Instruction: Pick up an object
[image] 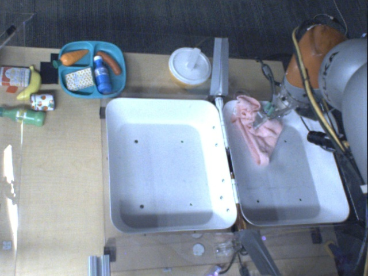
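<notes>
The pink cloth [257, 130] lies crumpled in the upper left part of the right bin [299, 203], close to that bin's left wall and top rim, trailing down toward the bin's middle. Largest in the frame is the bench [52, 200], bare pale wood across the left side. The left bin [167, 165] takes the centre of the frame, its floor open from wall to wall. The right bin sits touching it along a shared edge; its lower half and right side are open floor. The grey arm [339, 68] comes in at the upper right of the frame, above the right bin's top right corner. Its gripper [270, 112] is at the cloth's upper right edge; whether it is released or clenched I cannot tell. A blue divided plate [118, 68] holding toy food sits at the upper left, beyond the left bin's top rim. A lidded white cup [190, 66] stands at upper centre. A banana [30, 85], a small can [42, 102] and a green bottle [22, 115] lie near the frame's left edge.
</notes>
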### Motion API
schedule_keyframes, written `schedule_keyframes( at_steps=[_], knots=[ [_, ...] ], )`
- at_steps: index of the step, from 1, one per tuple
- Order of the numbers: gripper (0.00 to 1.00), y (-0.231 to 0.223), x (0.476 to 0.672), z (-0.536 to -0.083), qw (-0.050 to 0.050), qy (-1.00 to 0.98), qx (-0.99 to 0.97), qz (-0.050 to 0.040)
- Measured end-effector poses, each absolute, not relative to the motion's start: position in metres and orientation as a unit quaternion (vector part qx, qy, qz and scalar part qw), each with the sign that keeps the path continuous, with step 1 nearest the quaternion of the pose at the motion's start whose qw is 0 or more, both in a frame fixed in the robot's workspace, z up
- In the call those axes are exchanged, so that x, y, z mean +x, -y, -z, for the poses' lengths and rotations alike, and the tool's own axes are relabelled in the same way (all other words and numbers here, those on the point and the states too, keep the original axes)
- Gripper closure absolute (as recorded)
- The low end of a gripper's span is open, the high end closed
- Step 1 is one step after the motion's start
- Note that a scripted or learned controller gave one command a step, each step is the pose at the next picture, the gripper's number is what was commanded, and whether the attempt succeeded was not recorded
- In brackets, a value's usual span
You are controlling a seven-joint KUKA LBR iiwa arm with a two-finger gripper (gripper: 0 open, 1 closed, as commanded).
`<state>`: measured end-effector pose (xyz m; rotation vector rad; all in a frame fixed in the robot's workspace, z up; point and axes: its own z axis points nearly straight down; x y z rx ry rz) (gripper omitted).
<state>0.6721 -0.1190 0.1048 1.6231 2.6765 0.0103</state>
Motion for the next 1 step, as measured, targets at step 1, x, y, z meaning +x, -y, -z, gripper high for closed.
schedule_keyframes(
  at_steps=[1],
  knots=[
    [1.00,0.0507,0.6703,-0.1864,0.004,-0.915,0.404,-0.0016]
  ],
)
